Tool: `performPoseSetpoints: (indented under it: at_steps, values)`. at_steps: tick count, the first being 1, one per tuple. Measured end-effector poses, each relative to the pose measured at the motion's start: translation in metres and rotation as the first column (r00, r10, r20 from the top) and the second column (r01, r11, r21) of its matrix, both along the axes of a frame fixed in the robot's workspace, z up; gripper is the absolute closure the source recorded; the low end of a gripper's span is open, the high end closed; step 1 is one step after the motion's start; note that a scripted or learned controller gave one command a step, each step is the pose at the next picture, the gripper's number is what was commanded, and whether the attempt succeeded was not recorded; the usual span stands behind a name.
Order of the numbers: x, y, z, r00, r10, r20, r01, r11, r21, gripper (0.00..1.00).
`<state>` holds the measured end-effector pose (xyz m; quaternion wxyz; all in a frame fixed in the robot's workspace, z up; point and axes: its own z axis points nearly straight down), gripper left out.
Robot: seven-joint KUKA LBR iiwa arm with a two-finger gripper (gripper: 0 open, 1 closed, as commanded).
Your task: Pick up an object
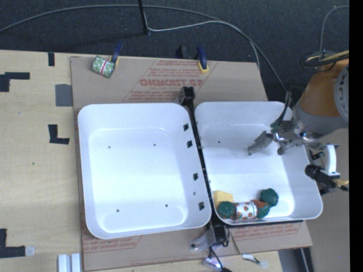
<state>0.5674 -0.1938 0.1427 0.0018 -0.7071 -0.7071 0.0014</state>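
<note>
Small toys clustered at the near edge of the right bin (295,169), a yellow block (223,196), a green ball (227,209), a red-and-white cylinder (245,210), a teal ball (269,197), farther back my gripper (258,145) over that bin's floor, fingers slightly parted, gripping nothing, left bin (136,169) just beside.

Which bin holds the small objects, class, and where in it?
The right bin: the objects cluster at its near edge.

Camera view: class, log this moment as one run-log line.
gripper: over right bin, nothing held | objects: clustered at near wall | left bin
</note>
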Motion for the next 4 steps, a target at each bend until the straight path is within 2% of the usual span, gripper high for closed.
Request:
performPoseSetpoints:
  at_steps: [1, 2, 4]
  values:
    - [-0.001, 0.001, -0.052, 1.0, 0.001, 0.001, -0.001, 1.0, 0.0, 0.0]
    - [0.0, 0.001, -0.04, 1.0, 0.001, 0.004, -0.001, 1.0, 0.0, 1.0]
    - [0.009, 0.0, 0.069, 1.0, 0.0, 0.008, 0.0, 1.0, -0.002, 1.0]
